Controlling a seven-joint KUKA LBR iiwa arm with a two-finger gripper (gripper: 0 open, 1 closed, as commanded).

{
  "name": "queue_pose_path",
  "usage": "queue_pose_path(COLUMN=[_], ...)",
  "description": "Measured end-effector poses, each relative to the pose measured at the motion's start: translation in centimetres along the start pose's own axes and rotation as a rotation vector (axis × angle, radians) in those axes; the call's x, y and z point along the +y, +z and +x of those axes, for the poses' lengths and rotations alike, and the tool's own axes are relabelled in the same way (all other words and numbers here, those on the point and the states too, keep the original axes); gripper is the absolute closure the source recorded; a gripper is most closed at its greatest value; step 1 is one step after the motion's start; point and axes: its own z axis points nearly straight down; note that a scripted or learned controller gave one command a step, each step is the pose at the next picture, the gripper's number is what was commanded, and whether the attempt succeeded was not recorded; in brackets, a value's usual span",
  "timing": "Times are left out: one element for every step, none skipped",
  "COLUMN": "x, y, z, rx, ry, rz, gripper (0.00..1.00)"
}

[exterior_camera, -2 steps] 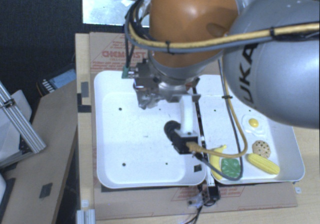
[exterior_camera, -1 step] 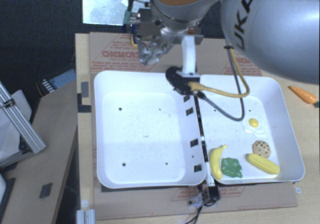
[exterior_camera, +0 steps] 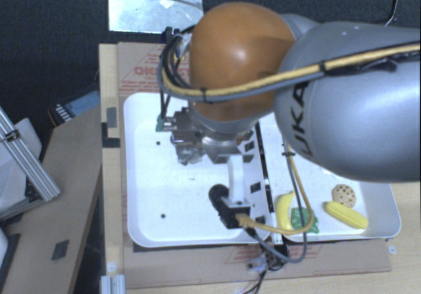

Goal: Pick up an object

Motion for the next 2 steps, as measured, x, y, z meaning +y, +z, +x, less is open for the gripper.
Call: queue_pose_path(x=[4.6, 9.8], y=[13.1, 15.5], z=[-0.2, -0.1], rx=[-0.001, 0.005], ry=[0.007, 0.006], rz=[-0.006, -0.017], gripper=[1.00, 1.00])
